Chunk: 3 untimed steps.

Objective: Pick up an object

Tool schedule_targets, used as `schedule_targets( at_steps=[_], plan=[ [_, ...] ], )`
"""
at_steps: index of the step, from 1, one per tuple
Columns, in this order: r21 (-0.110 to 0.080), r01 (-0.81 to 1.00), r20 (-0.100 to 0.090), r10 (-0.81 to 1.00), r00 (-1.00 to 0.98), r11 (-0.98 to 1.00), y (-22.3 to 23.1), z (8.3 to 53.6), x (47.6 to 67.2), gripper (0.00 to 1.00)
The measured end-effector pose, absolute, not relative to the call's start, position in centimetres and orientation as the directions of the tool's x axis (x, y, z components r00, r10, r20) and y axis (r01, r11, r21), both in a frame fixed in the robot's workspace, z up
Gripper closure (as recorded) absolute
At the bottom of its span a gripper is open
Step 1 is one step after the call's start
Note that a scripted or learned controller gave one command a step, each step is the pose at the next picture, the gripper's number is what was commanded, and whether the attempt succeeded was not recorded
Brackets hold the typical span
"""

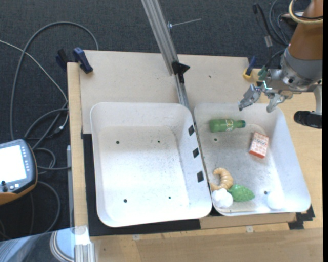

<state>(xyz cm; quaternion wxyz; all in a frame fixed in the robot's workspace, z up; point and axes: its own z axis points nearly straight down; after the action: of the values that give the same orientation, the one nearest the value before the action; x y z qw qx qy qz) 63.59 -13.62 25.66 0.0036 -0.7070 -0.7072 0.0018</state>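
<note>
Five objects lie in the right bin (pixel 287 148); the gripper (pixel 258 103), fingers apart and empty, hangs over its far edge.

Both bins (pixel 141 115) are white and finely flecked with dark specks; the table (pixel 128 71) is pale tan, the floor (pixel 36 15) dark grey. The right bin contains a green bottle (pixel 226 124), an orange-red box (pixel 259 145) with a pale end, a tan curled item (pixel 223 177), a white lump (pixel 222 198) and a bright green piece (pixel 241 193). The pincer (pixel 260 101) is grey metal below an orange band (pixel 306 38).
</note>
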Motion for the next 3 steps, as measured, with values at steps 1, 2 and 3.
schedule_targets(
  at_steps=[1, 2, 3],
  plan=[
    [-0.002, 1.000, 0.001, 1.000, -0.002, 0.002, -13.6, 26.0, 63.7, 0.00],
    [-0.008, 1.000, 0.002, 1.000, -0.002, 0.002, -13.0, 20.2, 64.3, 0.00],
    [-0.009, 1.000, 0.002, 1.000, 0.000, 0.000, -12.9, 13.9, 64.1, 0.00]
  ],
)
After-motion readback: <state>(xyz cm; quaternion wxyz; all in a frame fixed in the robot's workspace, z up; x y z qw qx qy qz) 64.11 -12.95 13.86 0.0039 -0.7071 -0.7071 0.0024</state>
